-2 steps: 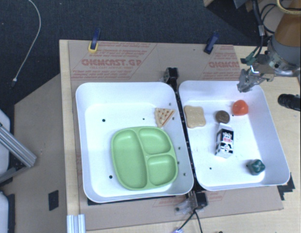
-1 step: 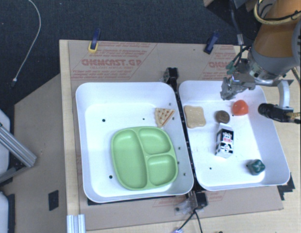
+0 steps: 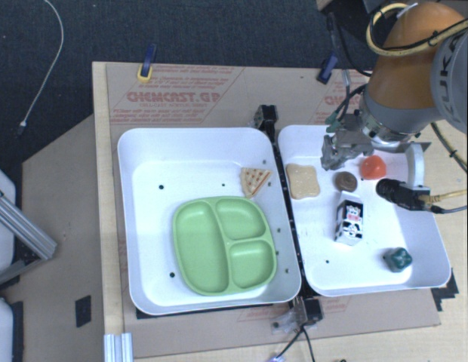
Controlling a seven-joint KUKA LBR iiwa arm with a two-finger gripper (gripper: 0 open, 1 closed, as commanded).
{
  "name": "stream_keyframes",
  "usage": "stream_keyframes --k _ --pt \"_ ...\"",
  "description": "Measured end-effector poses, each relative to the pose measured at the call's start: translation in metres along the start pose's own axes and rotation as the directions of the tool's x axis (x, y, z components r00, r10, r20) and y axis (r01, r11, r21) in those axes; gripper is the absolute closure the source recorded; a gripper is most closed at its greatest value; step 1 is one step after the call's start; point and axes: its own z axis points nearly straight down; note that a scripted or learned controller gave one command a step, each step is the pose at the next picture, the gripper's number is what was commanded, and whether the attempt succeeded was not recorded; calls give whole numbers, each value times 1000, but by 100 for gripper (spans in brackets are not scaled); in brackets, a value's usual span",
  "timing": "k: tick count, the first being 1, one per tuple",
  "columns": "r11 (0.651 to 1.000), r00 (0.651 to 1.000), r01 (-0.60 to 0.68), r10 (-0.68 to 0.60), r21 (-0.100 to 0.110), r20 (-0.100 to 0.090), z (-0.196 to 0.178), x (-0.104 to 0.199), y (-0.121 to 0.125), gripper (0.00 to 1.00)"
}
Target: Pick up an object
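On a cardboard-covered bench, two white bins sit side by side under a grey and orange robot arm

Red print on the cardboard [image 3: 173, 95] behind the bins reads roughly "CHEMCAST GP"; the letters are faint. The left bin [image 3: 143, 164] holds a green divided plate [image 3: 223, 244] with three sections, and a small waffle-patterned cracker [image 3: 254, 179] just beyond its far edge. The right bin [image 3: 423, 266] holds a tan slice of bread [image 3: 302, 181], a small brown round piece [image 3: 346, 180], an orange ball [image 3: 372, 167], a black-and-white carton [image 3: 349, 222] with a cow-like pattern whose lettering is too small to read, and a dark green lump [image 3: 398, 259] near the front corner. The gripper [image 3: 337, 154] hangs low over the far end of the right bin, between the bread and the orange ball, just behind the brown piece; whether its fingers are released or clenched cannot be told, and nothing is seen between them
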Motion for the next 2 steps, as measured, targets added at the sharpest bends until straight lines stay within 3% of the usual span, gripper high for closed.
stream_keyframes --k 2 --pt "1000 1000 2 -2 0 0 -14 109 -42 100"
